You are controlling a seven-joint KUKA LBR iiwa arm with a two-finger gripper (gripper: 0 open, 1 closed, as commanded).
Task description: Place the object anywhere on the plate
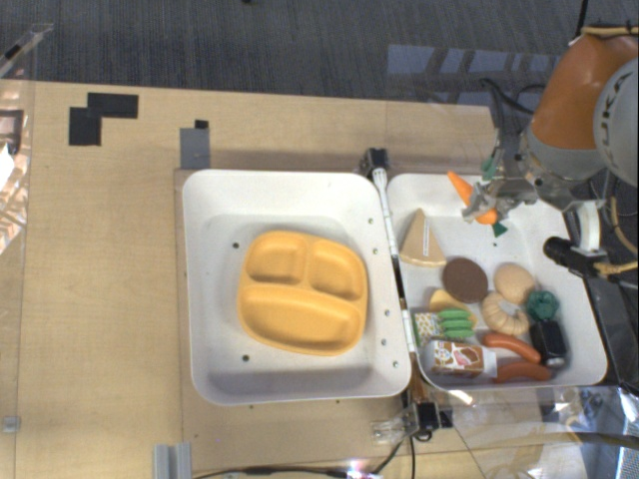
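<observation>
The gripper [489, 200] hangs over the right bin [597, 367] with a toy carrot [469, 197] pinched between its fingers. The yellow plate [302, 291] lies well apart in the left bin [200, 267], its compartments facing up to receive it.

Bright even overhead light, soft shadows; white bins [290, 198] near blown out, glare bottom edge, slight softness overall, low resolution.

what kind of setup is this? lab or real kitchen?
Most likely a robot lab bench, not a kitchen: a grey-and-orange arm reaches over two white bins, one with a yellow plate, the other with toy food such as a carrot. Cables run along the bench edge.
</observation>
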